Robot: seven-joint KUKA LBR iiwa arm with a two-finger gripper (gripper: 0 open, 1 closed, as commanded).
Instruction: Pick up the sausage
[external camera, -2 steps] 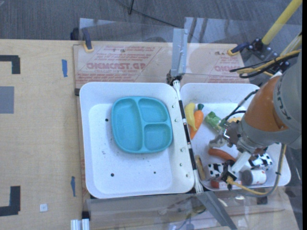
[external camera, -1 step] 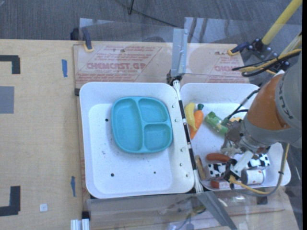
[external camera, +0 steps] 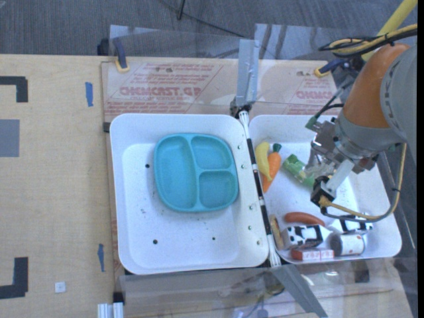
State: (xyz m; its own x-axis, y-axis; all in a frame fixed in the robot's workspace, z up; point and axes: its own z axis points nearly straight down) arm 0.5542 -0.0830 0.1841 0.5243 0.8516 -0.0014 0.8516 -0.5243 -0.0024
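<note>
A pale wooden surface [external camera: 53, 177] carries two shallow white bins side by side, with grey carpet [external camera: 66, 12] beyond its far edge and a printed cardboard sheet [external camera: 165, 88] behind the bins; the left bin [external camera: 132, 244] holds a teal divided plate [external camera: 195, 172] lying flat, with bare white floor around it. The arm [external camera: 377, 91] reaches in from the right, its orange band high over the right bin [external camera: 288, 194], the wrist angled down and to the left; the hand [external camera: 317, 169] hangs over the middle of that bin, just beside a green item [external camera: 295, 166], possibly touching it; whether it is wide or narrow I cannot tell. The sausage [external camera: 305, 218] lies on its side toward the near end of the right bin, apart from the hand; a black-and-white toy [external camera: 303, 234] sits just beside it on the near side, and a can [external camera: 349, 244] lies by the near wall. A banana [external camera: 264, 156] and a carrot [external camera: 272, 165] rest against the dividing wall; bare bin floor separates the carrot from the sausage.
</note>
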